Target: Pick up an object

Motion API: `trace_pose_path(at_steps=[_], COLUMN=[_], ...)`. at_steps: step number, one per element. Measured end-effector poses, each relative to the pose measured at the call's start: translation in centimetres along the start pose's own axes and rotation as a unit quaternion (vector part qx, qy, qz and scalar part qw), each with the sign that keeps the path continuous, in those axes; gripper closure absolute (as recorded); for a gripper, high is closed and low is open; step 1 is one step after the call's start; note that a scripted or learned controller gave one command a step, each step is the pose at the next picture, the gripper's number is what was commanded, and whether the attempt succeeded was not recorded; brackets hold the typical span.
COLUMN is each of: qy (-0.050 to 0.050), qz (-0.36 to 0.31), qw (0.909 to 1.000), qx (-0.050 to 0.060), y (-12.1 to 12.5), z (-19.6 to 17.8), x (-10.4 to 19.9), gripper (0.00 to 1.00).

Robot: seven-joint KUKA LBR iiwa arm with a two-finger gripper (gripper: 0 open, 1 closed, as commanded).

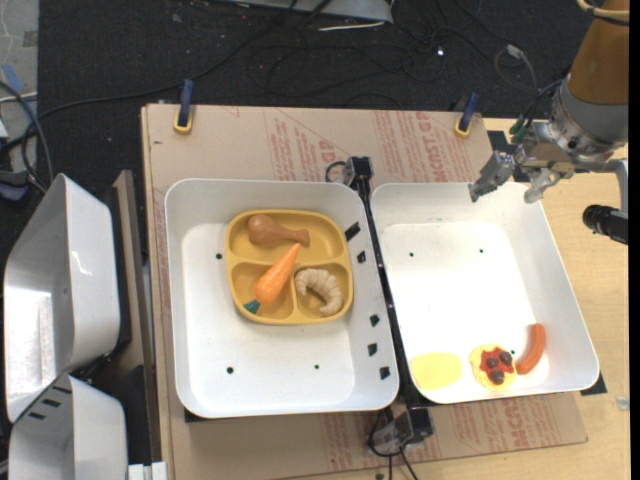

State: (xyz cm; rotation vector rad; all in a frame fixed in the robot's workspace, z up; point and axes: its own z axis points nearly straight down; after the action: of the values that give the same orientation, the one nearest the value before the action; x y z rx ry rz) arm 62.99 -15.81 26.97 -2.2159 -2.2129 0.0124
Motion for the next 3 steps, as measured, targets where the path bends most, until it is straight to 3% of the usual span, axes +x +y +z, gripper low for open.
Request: trace_pose_path(at_steps=[1,3], qy=[-0.001,-0.001], qz=[-0.001,-0.002], qw=[1.0000,1.0000], qx=[-0.006,-0.005], y=[0.2,2.1], z=[-0.8,10.6], x=[0.1,-0.2], gripper=[0.00,0.00])
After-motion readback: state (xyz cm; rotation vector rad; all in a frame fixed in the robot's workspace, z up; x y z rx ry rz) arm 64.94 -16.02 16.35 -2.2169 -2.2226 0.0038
